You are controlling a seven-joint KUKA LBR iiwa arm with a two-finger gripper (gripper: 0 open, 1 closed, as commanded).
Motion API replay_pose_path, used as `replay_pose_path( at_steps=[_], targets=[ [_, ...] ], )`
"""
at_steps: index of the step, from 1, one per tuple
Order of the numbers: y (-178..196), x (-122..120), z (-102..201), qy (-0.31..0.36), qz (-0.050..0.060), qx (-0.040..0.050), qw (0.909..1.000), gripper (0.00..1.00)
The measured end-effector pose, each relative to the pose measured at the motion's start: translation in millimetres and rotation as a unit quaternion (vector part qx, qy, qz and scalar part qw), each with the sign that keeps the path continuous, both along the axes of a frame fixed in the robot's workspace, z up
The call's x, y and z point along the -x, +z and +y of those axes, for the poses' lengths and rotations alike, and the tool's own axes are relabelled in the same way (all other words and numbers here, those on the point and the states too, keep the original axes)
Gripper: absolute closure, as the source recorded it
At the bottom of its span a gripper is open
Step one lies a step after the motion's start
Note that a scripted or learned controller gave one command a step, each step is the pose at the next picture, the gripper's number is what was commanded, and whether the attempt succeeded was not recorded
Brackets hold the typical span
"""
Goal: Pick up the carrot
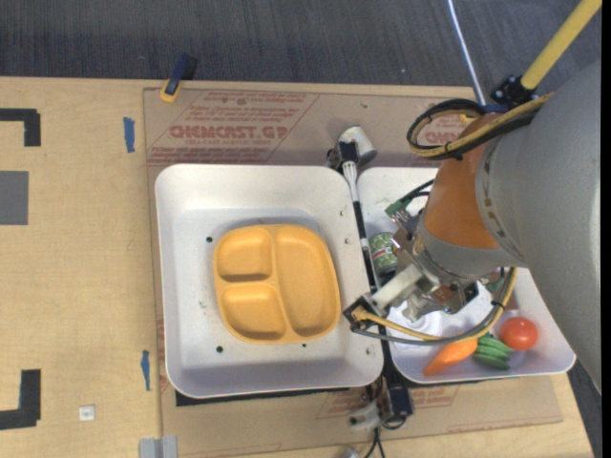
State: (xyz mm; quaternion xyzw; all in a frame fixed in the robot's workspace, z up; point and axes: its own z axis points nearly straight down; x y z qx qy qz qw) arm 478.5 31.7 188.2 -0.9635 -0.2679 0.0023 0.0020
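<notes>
We locate the tool [420, 299] low in the right bin [554, 351]; its opening cannot be judged. The carrot [452, 353] lies free at its five o'clock, beside a tomato [519, 333]. We judge the approach step in hand; next, descend over the carrot. Cardboard [229, 130] at eleven o'clock reads roughly "CHEMCAST".

You'll find the carrot [451, 354] at the lower right of the frame, lying flat near the bottom edge. It is orange and tapered, its narrow tip pointing lower left.
</notes>
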Motion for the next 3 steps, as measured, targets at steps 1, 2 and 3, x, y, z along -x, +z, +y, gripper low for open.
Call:
replay_pose_path(
  at_steps=[1,2,3],
  targets=[
    [-33.1,-0.2,90.8,-0.108,-0.001,0.0011,0.9942,1.0],
    [72.5,-1.2,80.8,-0.17,-0.003,0.0015,0.9854,1.0],
    [66.4,-0.8,108.1,-0.166,-0.003,0.0017,0.9862,1.0]
  ],
)
